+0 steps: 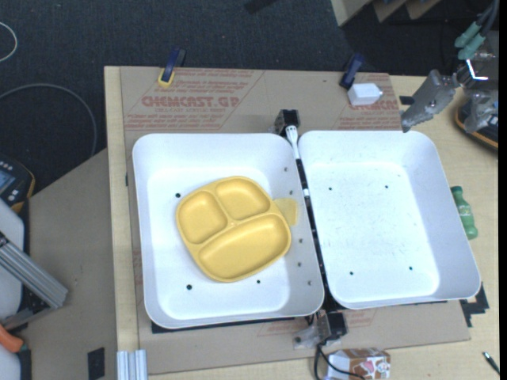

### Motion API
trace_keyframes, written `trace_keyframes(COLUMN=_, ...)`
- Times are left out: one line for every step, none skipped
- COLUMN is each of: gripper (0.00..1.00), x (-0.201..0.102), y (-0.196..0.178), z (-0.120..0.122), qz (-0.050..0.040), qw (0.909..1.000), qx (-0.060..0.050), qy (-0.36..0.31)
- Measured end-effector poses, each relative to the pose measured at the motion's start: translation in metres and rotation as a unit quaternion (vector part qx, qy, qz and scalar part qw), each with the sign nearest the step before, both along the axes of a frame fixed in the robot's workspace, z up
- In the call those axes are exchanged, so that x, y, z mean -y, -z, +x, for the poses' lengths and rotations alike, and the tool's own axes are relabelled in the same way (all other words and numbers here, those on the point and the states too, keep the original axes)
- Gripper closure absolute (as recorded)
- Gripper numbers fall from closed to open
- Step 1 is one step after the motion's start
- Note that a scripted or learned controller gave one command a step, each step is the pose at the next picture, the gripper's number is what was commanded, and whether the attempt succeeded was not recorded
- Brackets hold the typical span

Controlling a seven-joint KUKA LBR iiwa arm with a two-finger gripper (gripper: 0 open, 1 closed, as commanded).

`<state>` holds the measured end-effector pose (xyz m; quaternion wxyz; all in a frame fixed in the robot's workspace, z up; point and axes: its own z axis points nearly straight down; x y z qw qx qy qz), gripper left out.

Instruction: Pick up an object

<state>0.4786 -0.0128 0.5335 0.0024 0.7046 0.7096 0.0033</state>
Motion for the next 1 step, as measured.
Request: trace_keyframes(gripper=1.0, x=0.0032, y=-0.0089, z=0.0018, qz=-0.0013, qw=1.0, qx=0.0, qy=0.003)
